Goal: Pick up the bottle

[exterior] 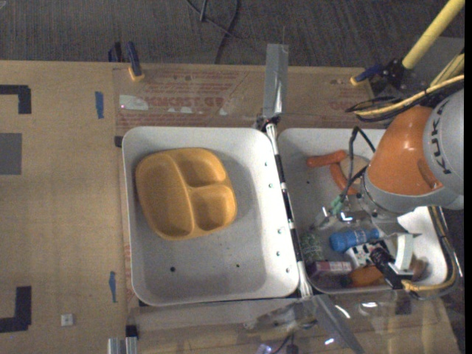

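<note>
You are looking down on the bench [59, 198], a brown board that bears two shallow white bins side by side. The left bin [254, 271] holds a single large item—a yellow divided plate [184, 192] with three compartments, lying flat toward the bin's upper left. The right bin [295, 153] is partly covered by the arm [413, 161], whose grey body and orange band reach in from the right and hang over the bin's middle and right part. Below the orange band sits the gripper [354, 216], low over the clutter; how its jaws stand you cannot tell, since the wrist hides them. The bottle [355, 238], blue with a pale label, lies on its side in the lower half of the right bin, just below the gripper and not visibly between its fingers. An orange curved toy [328, 161] lies in the upper part of that bin, beside the arm. A dark small packet [310, 245] rests near the bin's left wall, just left of the bottle. Smaller items along the lower edge are too jumbled to name.
</note>
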You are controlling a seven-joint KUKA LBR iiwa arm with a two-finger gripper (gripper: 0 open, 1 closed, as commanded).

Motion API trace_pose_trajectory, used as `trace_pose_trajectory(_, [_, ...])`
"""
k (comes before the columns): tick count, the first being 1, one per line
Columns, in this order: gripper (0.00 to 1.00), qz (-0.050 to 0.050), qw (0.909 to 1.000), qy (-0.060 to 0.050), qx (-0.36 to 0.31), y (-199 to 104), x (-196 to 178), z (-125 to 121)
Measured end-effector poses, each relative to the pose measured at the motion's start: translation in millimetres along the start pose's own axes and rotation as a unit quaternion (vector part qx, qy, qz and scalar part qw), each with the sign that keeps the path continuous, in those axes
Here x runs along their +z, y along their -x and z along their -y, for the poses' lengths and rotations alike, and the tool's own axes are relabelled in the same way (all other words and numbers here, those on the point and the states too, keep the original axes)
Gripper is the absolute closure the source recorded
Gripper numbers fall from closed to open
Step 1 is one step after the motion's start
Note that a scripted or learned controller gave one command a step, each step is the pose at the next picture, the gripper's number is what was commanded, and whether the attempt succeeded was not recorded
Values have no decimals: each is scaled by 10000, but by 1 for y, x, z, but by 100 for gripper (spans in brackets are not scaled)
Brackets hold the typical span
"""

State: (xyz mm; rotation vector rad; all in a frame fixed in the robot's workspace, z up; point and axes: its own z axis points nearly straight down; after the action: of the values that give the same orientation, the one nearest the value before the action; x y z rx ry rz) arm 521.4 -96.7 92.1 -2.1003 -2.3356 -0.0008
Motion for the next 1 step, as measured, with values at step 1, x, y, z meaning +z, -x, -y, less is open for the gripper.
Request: trace_pose_trajectory(1, [0, 2, 9901, 64, 1402, -1, 4, 31])
